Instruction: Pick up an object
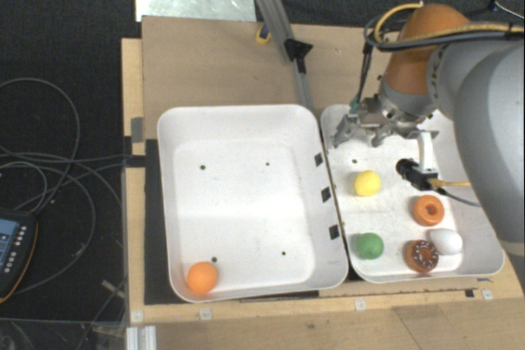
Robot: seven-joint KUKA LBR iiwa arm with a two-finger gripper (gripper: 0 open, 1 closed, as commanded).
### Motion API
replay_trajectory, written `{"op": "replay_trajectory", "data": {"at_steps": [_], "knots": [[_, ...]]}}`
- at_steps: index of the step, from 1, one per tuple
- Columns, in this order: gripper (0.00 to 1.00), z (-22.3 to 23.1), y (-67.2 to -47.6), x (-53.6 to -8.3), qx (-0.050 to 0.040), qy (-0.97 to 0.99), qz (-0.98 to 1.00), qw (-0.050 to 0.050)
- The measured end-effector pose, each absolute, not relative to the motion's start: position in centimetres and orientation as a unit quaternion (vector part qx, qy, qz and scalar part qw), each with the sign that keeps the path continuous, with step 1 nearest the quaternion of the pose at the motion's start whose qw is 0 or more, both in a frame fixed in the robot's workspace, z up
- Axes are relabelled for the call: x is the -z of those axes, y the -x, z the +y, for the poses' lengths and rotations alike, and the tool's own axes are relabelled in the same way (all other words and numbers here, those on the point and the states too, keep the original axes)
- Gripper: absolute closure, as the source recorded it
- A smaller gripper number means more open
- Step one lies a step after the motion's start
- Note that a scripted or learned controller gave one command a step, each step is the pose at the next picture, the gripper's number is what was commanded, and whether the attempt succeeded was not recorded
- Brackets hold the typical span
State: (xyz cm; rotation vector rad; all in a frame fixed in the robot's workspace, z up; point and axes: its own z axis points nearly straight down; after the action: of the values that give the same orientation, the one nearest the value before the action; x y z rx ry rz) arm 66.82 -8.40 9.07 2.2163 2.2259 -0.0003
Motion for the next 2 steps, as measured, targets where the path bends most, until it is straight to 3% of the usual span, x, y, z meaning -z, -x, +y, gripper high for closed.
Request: {"op": "replay_trajectory", "data": {"at_steps": [1, 2], "knots": [[1.00, -8.4, -67.0, -10.3, -0.0017, -0.705, 0.709, 0.002], [1.00, -8.3, -66.6, -14.9, -0.0023, -0.706, 0.708, 0.002]]}}
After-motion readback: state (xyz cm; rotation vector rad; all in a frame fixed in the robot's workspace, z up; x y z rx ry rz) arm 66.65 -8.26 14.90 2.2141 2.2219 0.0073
